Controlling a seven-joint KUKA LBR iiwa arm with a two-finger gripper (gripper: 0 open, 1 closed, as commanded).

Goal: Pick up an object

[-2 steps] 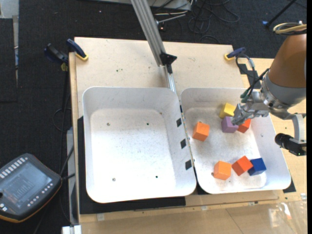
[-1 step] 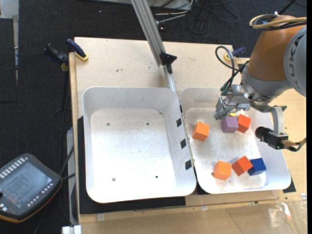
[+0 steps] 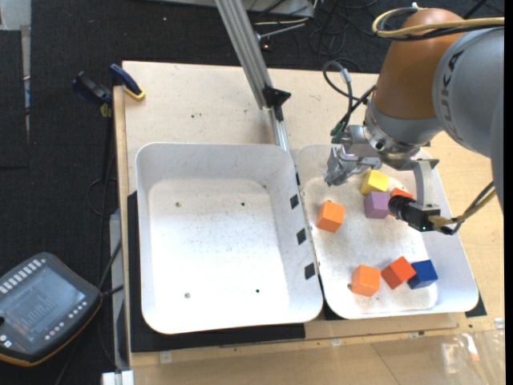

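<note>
My gripper (image 3: 340, 171) hangs over the back left part of the right bin (image 3: 449, 295), its dark fingers pointing down just above the bin floor. An orange block (image 3: 329, 215) lies a little in front of it. To its right sit a yellow block (image 3: 373, 182) and a purple block (image 3: 376, 204), close together. Near the bin's front lie an orange block (image 3: 365, 280), a red-orange block (image 3: 396, 272) and a blue block (image 3: 423, 273). Nothing shows between the fingers.
The left bin (image 3: 160, 167) stands beside the right one, sharing a middle rim with black clips (image 3: 301, 235). A metal pole (image 3: 244, 38) slants in from the back. A small black sensor on a cable (image 3: 413, 212) hangs near the purple block. A teach pendant (image 3: 40, 307) lies at the front left.
</note>
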